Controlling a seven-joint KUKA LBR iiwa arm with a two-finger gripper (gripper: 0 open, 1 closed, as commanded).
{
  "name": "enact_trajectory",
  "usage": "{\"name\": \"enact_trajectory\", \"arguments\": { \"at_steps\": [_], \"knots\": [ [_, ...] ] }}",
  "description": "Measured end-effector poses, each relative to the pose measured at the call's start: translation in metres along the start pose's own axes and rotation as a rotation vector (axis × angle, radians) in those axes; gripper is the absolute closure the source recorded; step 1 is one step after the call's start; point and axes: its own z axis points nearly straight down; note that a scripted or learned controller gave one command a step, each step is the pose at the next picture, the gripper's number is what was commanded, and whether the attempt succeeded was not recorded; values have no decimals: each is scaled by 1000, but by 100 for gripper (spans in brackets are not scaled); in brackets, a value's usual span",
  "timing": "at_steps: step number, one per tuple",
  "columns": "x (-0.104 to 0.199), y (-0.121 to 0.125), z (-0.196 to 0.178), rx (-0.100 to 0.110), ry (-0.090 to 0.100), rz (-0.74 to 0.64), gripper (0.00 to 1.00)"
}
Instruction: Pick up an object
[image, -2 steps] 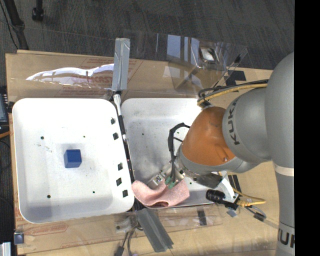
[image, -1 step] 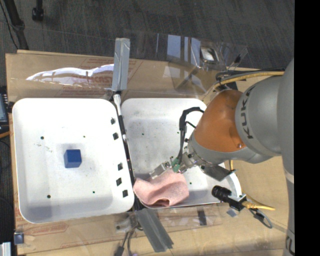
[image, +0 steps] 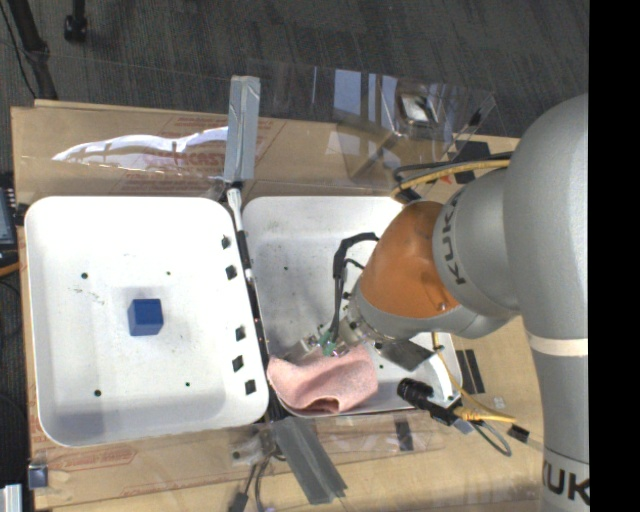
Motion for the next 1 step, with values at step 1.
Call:
{"name": "enact_trajectory", "arguments": {
  "at_steps": [1],
  "knots": [
    [-7,13,0,0,1,454,0]
  ]
}}
